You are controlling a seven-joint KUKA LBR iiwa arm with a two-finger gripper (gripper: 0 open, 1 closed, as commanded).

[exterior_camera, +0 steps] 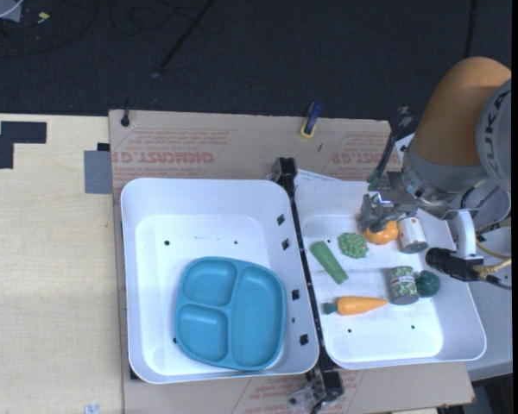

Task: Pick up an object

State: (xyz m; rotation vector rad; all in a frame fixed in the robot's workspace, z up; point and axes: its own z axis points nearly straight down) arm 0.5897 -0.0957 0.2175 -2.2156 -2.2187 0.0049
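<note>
My gripper (375, 212) is low in the right bin (414, 343), near its back edge, right over a small orange toy (383, 235). I cannot make out whether it touches the toy. A bumpy green toy (353, 245) lies just left of the orange one, and a white cylinder (411, 234) lies just to its right. In front of these are a green stick-shaped toy (329, 262), a toy carrot (356, 304), a small can (402, 285) and a dark green round toy (427, 283).
The left bin (155, 214) holds a blue divided plate (231, 311) at its front. A black divider (298, 257) runs between the two bins. The front of the right bin is bare white floor.
</note>
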